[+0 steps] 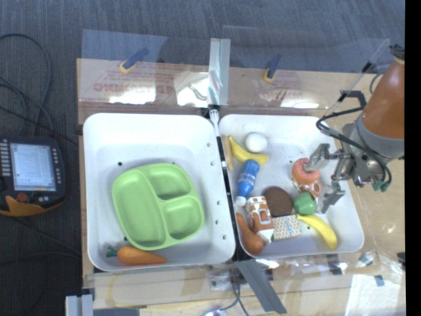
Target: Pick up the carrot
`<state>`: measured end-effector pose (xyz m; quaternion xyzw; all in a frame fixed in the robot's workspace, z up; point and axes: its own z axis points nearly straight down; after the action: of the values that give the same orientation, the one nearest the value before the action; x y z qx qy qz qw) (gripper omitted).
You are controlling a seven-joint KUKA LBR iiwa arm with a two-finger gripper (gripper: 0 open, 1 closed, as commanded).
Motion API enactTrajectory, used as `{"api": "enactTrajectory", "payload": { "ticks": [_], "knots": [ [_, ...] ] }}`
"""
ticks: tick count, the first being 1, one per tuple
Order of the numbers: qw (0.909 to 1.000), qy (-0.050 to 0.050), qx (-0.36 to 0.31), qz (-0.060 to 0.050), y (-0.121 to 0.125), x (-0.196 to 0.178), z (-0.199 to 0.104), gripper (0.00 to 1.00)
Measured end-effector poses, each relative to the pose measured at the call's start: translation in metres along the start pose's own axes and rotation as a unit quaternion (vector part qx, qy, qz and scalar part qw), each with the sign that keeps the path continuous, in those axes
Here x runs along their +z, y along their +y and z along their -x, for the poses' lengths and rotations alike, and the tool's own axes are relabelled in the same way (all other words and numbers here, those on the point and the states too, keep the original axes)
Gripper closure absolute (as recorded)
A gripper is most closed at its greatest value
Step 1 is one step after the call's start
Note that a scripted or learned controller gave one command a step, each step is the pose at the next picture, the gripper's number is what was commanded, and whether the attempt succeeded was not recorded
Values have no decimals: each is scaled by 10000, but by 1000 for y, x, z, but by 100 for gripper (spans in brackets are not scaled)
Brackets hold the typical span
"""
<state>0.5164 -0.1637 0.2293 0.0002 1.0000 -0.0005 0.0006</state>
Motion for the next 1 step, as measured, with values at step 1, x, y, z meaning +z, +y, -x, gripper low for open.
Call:
{"api": "enactTrajectory", "payload": {
  "ticks": [1],
  "knots": [
    [9997, -20, -223, 9, 67, 90, -8, 0]
  ]
}}
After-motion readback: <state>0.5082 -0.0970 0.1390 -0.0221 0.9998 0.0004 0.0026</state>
